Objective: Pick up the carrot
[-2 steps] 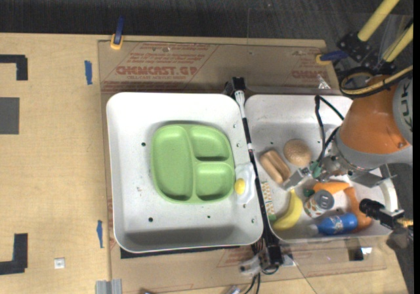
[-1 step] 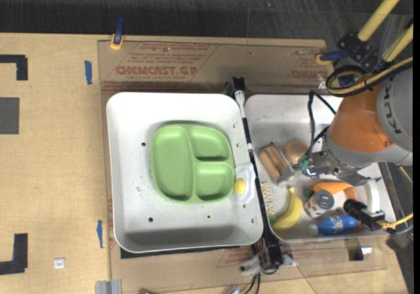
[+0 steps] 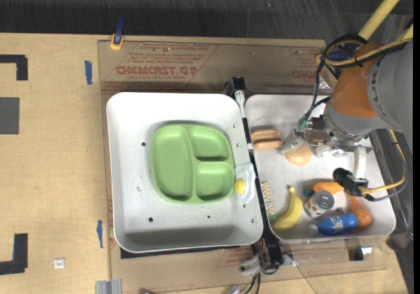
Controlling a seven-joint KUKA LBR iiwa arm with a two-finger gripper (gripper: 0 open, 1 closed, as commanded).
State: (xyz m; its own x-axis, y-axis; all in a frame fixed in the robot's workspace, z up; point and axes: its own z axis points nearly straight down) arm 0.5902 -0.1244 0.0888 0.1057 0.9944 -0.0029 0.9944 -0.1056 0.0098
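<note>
The carrot (image 3: 358, 210) is orange and lies near the front right corner of the right bin (image 3: 279, 110), partly covered by a small can (image 3: 321, 203). My gripper (image 3: 314, 140) hangs over the middle of that bin, up and to the left of the carrot and well apart from it. It sits just above a pale peach-coloured lump (image 3: 298, 155). The grey wrist and orange band hide most of the gripper.
A banana (image 3: 289, 210) and a blue bottle (image 3: 336, 224) lie along the right bin's front. A tan bun-like piece (image 3: 266, 136) rests near its left wall. The left bin (image 3: 131, 155) holds a green divided plate (image 3: 172, 161) and a small yellow item (image 3: 240, 186).
</note>
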